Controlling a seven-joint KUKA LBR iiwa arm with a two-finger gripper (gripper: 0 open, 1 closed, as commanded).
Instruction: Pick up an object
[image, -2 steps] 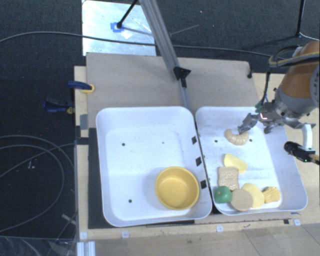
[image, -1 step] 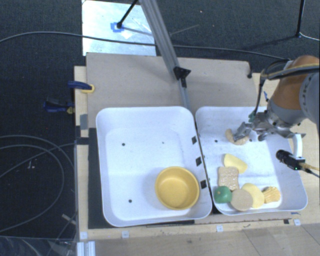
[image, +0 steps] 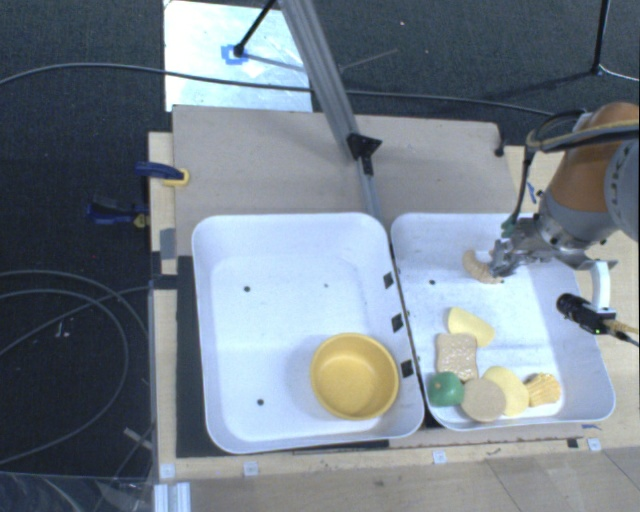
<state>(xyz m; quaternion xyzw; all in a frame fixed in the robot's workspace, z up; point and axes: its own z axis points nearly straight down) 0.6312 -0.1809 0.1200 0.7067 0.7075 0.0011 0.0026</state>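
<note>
Yellow bowl, no readable writing

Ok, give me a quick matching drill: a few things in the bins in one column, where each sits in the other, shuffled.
Things:
1. yellow bowl
2. green piece
3. tan piece
4. ridged yellow piece

Places:
A. right bin, upper part, by the gripper
B. left bin, near front
C. right bin, front right corner
D. right bin, front left corner

Pairs: 1-B, 2-D, 3-A, 4-C

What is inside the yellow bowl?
The bowl in the left bin shows a bare yellow inside, with nothing in it. The bin floor under it is covered.
</note>
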